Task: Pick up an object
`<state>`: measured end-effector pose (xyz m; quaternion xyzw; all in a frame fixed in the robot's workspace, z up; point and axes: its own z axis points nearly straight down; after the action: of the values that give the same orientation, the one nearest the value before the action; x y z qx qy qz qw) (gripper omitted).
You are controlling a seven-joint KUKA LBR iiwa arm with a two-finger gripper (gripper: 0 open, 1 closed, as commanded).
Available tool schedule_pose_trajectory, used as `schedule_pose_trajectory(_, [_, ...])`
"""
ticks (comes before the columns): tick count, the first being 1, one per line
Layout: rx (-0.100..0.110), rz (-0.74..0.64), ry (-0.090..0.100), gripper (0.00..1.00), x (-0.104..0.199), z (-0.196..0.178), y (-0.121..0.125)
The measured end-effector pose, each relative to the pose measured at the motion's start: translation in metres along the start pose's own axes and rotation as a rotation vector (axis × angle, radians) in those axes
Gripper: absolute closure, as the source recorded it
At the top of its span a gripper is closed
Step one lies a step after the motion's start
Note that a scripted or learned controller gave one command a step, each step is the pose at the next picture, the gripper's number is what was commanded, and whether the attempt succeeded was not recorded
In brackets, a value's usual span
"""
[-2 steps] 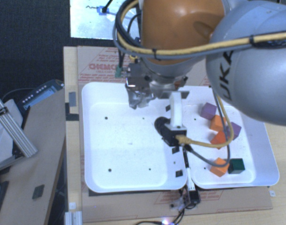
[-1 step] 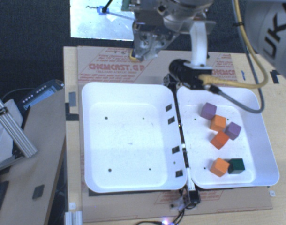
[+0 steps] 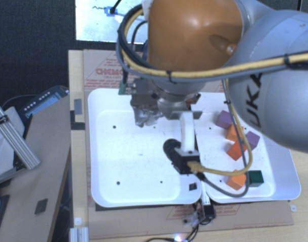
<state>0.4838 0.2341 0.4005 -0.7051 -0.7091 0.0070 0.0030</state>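
My gripper point(image 3: 145, 116) hangs low over the far middle of the left bin point(image 3: 118, 155), under the big orange wrist band point(image 3: 194, 24). Nothing shows beneath it but bare white bin floor. The objects lie in the right bin point(image 3: 281, 171): two purple blocks point(image 3: 223, 119) point(image 3: 253, 138), three orange blocks point(image 3: 233, 133) point(image 3: 236, 150) point(image 3: 237, 181) and a dark green block point(image 3: 255, 177). All of them sit well to the right of the gripper, apart from it. The arm hides the far part of the right bin.
A white and black fitting point(image 3: 186, 144) with a yellow cable point(image 3: 219, 173) hangs over the wall between the bins. Brown cardboard point(image 3: 101, 72) lies under both bins. A blue-grey device point(image 3: 44, 100) and an aluminium rail point(image 3: 13, 137) stand at the left.
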Motion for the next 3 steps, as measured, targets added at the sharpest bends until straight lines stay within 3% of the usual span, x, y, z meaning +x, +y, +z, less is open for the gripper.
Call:
schedule_pose_trajectory(1, [-0.021, 0.007, 0.007, 1.00, -0.018, -0.024, 0.078])
schedule_pose_trajectory(2, [0.005, 0.002, -0.001, 1.00, -0.008, 0.157, 0.000])
schedule_pose_trajectory(3, [-0.020, 0.012, 0.004, 1.00, -0.089, 0.113, 0.006])
